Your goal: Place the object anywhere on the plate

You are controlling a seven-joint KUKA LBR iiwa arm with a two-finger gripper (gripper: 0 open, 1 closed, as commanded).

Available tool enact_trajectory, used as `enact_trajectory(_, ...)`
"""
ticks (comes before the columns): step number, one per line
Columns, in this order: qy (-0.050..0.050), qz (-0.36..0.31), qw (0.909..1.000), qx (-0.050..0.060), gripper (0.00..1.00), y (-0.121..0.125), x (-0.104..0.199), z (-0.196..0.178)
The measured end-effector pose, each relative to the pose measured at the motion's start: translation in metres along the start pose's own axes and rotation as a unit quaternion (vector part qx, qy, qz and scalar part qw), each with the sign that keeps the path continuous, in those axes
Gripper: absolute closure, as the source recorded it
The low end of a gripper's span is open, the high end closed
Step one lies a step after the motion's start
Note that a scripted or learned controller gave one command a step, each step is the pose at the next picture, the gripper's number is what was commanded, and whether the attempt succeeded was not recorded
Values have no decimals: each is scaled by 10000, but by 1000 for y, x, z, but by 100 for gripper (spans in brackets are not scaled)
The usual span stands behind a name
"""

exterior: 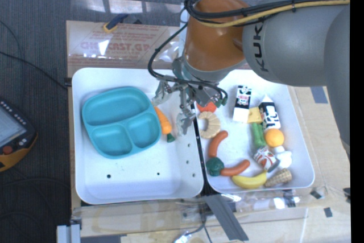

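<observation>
Arm, KUKA iiwa, orange band above wrist (213,31): nearest the camera, it filled the upper right of the frame and overhung the seam between the two bins. Gripper (183,105): hung below the wrist at frame centre, over the right margin of the left bin (136,185); its thin metal parts were tangled against the white floor, so whether it was open or closed could not be told, and nothing could be seen held in it. Task object, judged to be the toy carrot (164,122): orange, lying in the left bin, just left of and slightly below the gripper, touching or nearly touching the right rim of the plate. Long axis ran from upper left to lower right, roughly along the plate's edge. Plate (119,119): teal, three compartments, in the centre left of the frame, further left of the carrot; any carry would therefore run leftward. Right bin (304,168): held a ring-shaped pastry (208,124), sausage (217,143), a second sausage (235,168), banana (250,181), green vegetable (214,166), orange (274,138), milk carton (243,101) and assorted small packets. Obscured: the upper portion of both bins lay under the arm; a red-orange item (206,105) beside the gripper was partly covered and could not be identified.
</observation>
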State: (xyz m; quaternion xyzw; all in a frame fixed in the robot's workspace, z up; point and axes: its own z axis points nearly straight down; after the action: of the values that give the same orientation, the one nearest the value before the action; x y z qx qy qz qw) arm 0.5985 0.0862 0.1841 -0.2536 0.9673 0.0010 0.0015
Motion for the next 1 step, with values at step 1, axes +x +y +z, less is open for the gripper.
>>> enact_trajectory(1, 0, 0, 10000, 0, 0, 0, 0, 0)
